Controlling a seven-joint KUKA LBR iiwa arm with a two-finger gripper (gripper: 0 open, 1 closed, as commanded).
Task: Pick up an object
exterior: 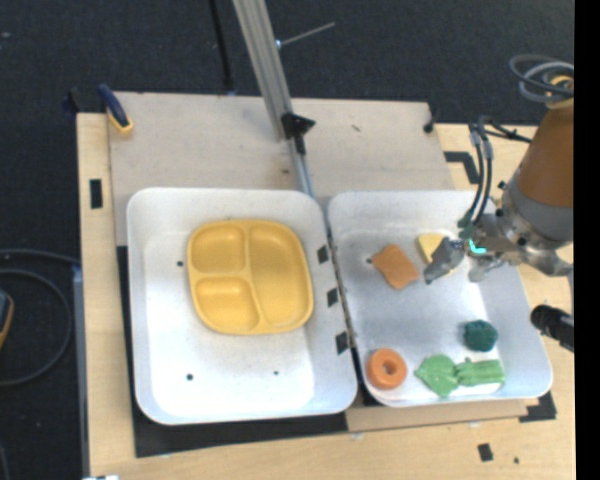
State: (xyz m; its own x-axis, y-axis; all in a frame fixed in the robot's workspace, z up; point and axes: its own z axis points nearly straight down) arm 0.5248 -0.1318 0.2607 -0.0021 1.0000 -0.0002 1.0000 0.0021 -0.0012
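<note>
Gripper (446, 259) above the right bin (420, 368).
We see a yellow piece (429, 243) just beside its tip, a tan block (394, 266) leftward; we cannot tell its opening.

No readable text, no labels, no brand marks, no numbers, no signs

1. A robotics lab: a plywood bench (380, 133) on dark carpet bears two shallow white plastic bins (150, 268).
2. A slanted aluminium mounting rail (265, 53) and loose black cables (25, 298) surround it.
</note>
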